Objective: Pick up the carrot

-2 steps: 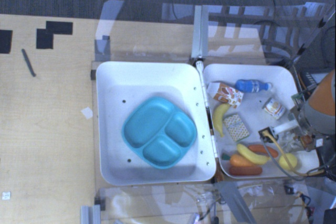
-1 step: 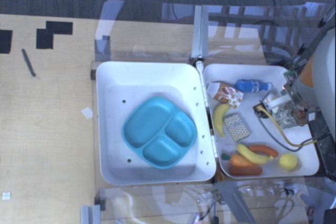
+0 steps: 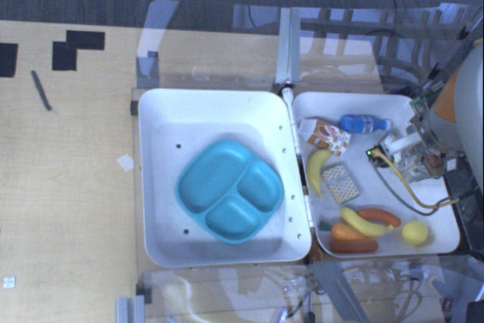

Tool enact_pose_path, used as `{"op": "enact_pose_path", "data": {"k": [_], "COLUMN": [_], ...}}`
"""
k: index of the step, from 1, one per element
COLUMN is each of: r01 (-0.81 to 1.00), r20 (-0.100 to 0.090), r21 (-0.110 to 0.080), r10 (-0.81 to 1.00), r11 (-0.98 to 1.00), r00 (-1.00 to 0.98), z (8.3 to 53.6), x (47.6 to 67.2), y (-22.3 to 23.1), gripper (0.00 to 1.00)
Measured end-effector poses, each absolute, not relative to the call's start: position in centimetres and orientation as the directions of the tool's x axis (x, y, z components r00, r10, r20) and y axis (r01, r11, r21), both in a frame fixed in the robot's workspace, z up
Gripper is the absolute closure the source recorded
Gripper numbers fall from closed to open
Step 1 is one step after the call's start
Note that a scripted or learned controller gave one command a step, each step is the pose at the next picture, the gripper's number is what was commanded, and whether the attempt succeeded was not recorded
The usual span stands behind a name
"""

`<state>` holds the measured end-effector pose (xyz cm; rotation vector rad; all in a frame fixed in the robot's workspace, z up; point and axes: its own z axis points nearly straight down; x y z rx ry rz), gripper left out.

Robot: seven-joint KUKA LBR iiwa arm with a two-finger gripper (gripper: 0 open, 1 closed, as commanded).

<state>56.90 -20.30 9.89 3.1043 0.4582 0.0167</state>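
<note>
Smooth tapered orange carrot [image 3: 353,232] lies at the front of right white bin [image 3: 446,238], touching a curved banana [image 3: 361,223]. Gripper [image 3: 412,163] is near, up-right of it; open/closed state: cannot tell.

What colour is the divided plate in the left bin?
Light blue; the divided plate shows clearly in the camera view, lying in the left bin.

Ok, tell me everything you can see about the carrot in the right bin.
The carrot is a short orange piece with a smooth, plastic-looking surface, probably toy food. It lies flat near the front edge of the right bin, pointing roughly left to right. A yellow banana lies along its far side and a red sausage along its near side, both seeming to touch it. The tool is farther back in the bin, well apart from it.
</note>
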Motion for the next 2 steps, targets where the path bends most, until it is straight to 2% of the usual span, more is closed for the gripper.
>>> {"op": "enact_pose_path", "data": {"k": [1, 2], "r01": [0.346, 0.35], "r20": [0.008, 0.011], "r21": [0.005, 0.005], "r10": [0.346, 0.35], "r11": [-0.938, -0.937], "r00": [0.938, 0.937], "z": [8.9, 10.0], "x": [48.9, 49.1], "y": [-20.7, -20.6], "gripper": [1.0, 1.0]}}
